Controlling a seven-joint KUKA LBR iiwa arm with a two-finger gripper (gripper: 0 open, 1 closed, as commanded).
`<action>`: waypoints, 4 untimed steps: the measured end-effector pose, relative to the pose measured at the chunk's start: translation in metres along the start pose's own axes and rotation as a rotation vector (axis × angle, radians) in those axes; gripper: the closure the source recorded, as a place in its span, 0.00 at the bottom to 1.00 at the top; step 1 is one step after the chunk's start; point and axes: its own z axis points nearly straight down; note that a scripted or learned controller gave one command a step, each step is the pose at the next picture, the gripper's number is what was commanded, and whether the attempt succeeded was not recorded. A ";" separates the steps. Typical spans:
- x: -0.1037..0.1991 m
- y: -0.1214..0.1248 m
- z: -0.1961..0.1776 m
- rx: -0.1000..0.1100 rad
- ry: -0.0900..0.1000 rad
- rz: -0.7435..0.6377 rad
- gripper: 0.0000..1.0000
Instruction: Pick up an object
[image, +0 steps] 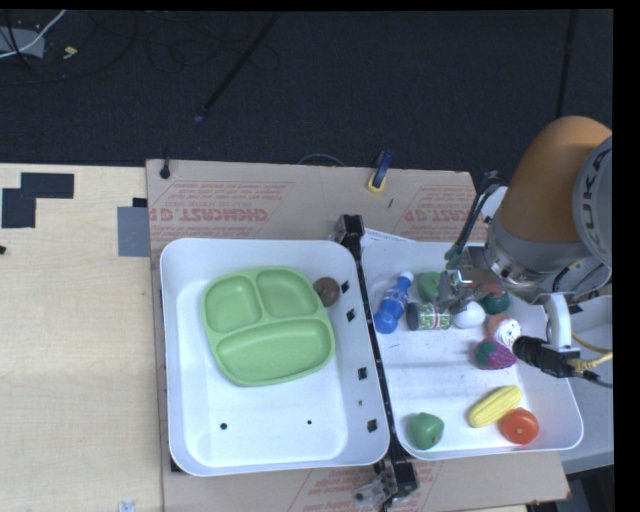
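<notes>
My gripper (456, 290) hangs low over the back of the right bin (450, 375), reaching in from the right under the orange-banded wrist. Directly around it lie a green object (428, 285), a small labelled can (431, 319) and a white egg (468, 317). A blue bottle (392, 305) lies just left of them, by the bin divider. Whether the gripper touches any of these I cannot tell.
Further forward in the right bin are a red-and-white piece (506, 331), a purple-and-green piece (492, 354), yellow corn (495, 405), an orange tomato (519, 427) and a green pepper (426, 430). The left bin (260, 420) holds a green divided plate (268, 325) and a brown ball (326, 290).
</notes>
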 end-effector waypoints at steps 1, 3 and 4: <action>-0.001 0.000 -0.015 0.004 0.002 -0.001 1.00; 0.096 0.022 -0.020 0.004 0.002 -0.005 1.00; 0.143 0.042 -0.025 0.003 0.003 -0.004 1.00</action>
